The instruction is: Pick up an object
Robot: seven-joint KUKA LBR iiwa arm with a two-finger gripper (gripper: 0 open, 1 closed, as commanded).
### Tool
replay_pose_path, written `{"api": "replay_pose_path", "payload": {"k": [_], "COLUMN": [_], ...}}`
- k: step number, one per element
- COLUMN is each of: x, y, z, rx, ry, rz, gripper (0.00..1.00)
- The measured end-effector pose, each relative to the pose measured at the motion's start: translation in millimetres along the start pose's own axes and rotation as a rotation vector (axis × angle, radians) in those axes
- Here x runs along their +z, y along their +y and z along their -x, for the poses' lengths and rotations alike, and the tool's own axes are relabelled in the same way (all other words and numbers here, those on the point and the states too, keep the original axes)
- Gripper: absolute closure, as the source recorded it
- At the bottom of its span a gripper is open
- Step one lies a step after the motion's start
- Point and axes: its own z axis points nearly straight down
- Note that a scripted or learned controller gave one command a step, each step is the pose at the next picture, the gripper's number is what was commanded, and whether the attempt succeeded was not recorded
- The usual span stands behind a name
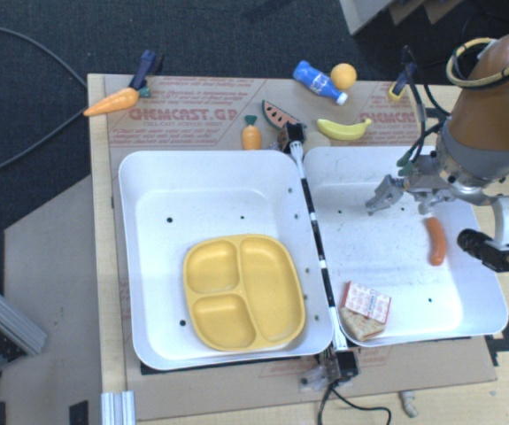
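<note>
While nothing sits between the fingers yet, the pick is not done. Nearest, at the right white bin's (493,304) front-left corner, a small red-and-white wrapped sandwich-like packet (366,310) lies against the front wall; in the left white bin (139,237) a yellow three-compartment plastic plate (243,290) sits toward the front-right. Mid-bin on the right, an orange-red sausage-shaped toy (435,240) lies lengthwise near the right wall, likely the closest target. The grey two-finger gripper (406,193) hangs just beyond it, toward the bin's back half, fingers spread apart and pinching nothing, tips pointing left over bare bin floor. Beyond the bins, on the cardboard-covered bench (104,237): a small orange carrot-like toy (251,136), a watermelon slice toy (277,114) and a yellow banana toy (343,128) near the back edge of the bins, then a blue-and-white bottle toy (318,81) touching or just beside an orange ball (344,75), and a long orange carrot toy (111,103) at the back-left corner. Risks, as judgement: the gripper is offset left of the sausage, so closing here grabs air; the sausage is round and could roll away if one finger touches first; it lies near the right wall, so a descent could clip the rim; a black part (489,248) by the wrist hangs close to it and may nudge it.
</note>
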Motion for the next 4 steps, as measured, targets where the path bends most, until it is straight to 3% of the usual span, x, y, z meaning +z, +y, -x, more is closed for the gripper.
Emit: {"api": "replay_pose_path", "payload": {"k": [1, 2, 3, 4], "x": [-57, -18, 113, 64], "y": [13, 34, 60, -5], "z": [55, 110, 97, 113], "rx": [0.001, 0.001, -0.001, 0.001], "ry": [-0.003, -0.003, 0.0, -0.001], "rz": [0.003, 0.002, 0.001, 0.0], "gripper": [0.0, 0.0, 0.0, 0.0]}}
